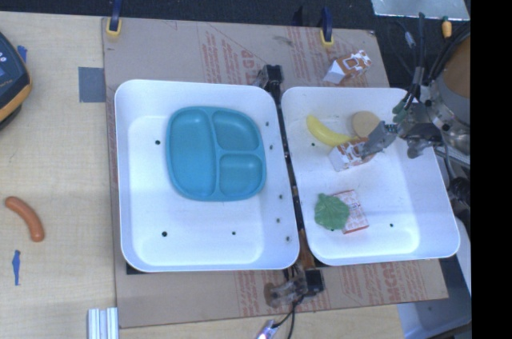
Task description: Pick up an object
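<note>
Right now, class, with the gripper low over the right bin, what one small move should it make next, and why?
Probably a short, straight descent. The gripper sits at the small carton, between the banana and the tan round piece in the right bin. Nothing is visibly between its fingers, so lowering onto the carton before closing seems the sensible step.

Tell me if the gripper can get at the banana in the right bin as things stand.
Probably yes. The banana lies uncovered in the right bin, with the gripper just beside it over a small carton; nothing lies on top of it.
</note>
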Controlling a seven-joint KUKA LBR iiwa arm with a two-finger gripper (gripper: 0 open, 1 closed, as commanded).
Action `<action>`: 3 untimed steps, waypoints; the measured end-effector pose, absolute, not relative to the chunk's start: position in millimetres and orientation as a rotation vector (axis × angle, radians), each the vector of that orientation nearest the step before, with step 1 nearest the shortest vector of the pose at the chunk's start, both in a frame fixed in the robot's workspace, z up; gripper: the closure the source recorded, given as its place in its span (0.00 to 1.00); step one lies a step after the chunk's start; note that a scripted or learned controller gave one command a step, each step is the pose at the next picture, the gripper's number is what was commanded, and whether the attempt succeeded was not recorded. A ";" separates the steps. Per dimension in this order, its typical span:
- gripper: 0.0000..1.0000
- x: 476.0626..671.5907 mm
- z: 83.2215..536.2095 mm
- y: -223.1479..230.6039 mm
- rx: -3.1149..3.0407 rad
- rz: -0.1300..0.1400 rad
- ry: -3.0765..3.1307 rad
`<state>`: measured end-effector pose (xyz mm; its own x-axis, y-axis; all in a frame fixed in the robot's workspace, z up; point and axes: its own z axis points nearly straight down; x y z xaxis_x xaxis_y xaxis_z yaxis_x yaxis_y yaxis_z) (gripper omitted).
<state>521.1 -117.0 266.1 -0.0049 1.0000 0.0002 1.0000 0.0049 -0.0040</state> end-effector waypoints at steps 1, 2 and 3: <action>0.00 474.8 99.9 -99.7 -2.212 0.006 -2.224; 0.00 501.2 93.2 -129.1 -2.216 -0.001 -2.227; 1.00 504.3 107.2 -130.9 -2.219 -0.007 -2.237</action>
